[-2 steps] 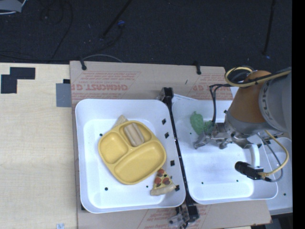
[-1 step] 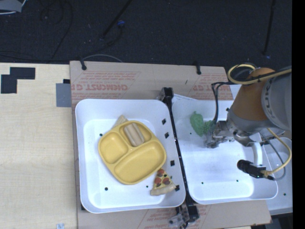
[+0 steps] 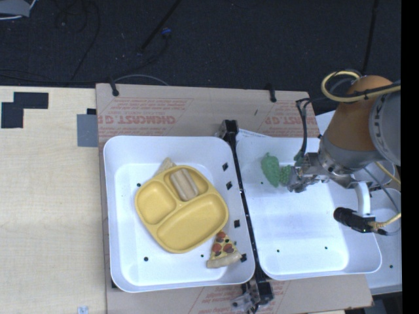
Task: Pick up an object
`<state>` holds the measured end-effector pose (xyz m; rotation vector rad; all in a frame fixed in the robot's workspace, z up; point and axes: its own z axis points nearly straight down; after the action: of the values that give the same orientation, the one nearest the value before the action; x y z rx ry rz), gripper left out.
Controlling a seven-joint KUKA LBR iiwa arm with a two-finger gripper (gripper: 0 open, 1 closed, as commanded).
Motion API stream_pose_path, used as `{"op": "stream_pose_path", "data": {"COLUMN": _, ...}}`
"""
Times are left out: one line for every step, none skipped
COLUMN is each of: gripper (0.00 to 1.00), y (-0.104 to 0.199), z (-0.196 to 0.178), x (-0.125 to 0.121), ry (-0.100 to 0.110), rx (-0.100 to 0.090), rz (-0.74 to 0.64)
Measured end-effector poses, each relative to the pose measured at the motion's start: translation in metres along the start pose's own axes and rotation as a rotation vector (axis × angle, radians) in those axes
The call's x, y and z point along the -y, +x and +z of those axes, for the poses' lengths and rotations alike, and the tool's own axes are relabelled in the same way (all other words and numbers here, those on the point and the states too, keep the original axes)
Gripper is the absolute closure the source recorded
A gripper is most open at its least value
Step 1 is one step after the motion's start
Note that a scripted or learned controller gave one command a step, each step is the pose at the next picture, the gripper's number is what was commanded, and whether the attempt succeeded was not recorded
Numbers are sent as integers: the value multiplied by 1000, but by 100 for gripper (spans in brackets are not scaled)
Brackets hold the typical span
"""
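A green leafy toy vegetable (image 3: 273, 169) lies in the right bin (image 3: 308, 241), near its upper left part. My gripper (image 3: 298, 177) reaches in from the right and sits right beside the vegetable's right end, low over the bin floor. Whether it touches the vegetable I cannot tell. In the left bin (image 3: 124, 175) a yellow divided plate (image 3: 181, 209) holds a tan hot dog (image 3: 184, 184) in one compartment. A toy pizza slice (image 3: 223, 251) lies just off the plate's lower right edge.
The two white bins meet at a black divider (image 3: 239, 195). A cable loop and the orange wrist band (image 3: 353, 120) rise above the right bin's far right side. Cardboard (image 3: 170, 110) lies under both bins.
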<state>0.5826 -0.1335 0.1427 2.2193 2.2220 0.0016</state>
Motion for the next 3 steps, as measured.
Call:
{"op": "stream_pose_path", "data": {"gripper": 100, "y": -8, "z": -47, "x": 6, "ry": 0, "rx": 0, "rz": 4}}
{"op": "stream_pose_path", "data": {"gripper": 100, "y": -4, "z": -101, "x": 14, "ry": -1, "rx": 0, "rz": 0}}
{"op": "stream_pose_path", "data": {"gripper": 100, "y": 45, "z": -103, "x": -1, "ry": 3, "rx": -1, "rz": -3}}
